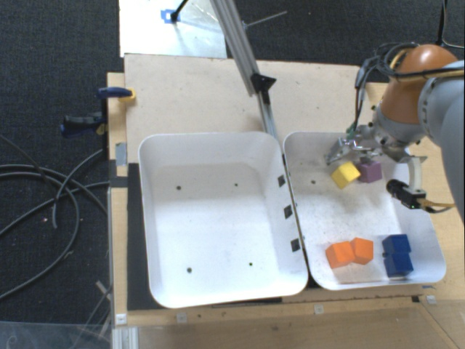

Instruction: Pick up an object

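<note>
Gripper [356, 151] low over the small yellow cube [346, 174], upper right bin [429, 267].
Approach step; jaw state cannot be told; next it must close on 1 cube.

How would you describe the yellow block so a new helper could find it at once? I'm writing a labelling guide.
Start at the right-hand white bin, the one the arm reaches into. Near its far end, just below the end effector, lies the yellow block, tilted, with a purple block close on its right. It is the lone yellow piece; the orange blocks and blue block sit at the bin's near end.
</note>
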Robot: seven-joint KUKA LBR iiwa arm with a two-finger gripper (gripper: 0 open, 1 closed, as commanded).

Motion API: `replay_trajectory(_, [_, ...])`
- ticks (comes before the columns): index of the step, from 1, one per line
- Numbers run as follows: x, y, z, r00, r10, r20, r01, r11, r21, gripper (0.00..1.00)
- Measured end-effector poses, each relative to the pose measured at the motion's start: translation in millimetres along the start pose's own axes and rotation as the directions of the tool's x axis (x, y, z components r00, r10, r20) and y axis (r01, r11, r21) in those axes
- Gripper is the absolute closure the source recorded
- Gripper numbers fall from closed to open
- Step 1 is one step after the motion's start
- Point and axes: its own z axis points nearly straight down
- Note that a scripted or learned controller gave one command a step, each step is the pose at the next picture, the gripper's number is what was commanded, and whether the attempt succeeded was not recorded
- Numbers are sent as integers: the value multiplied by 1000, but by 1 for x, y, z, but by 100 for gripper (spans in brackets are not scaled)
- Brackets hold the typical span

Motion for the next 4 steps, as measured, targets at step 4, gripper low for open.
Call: replay_trajectory(4, [12, -26, -66, 1000, 16, -1, -16, 999, 45, 0])
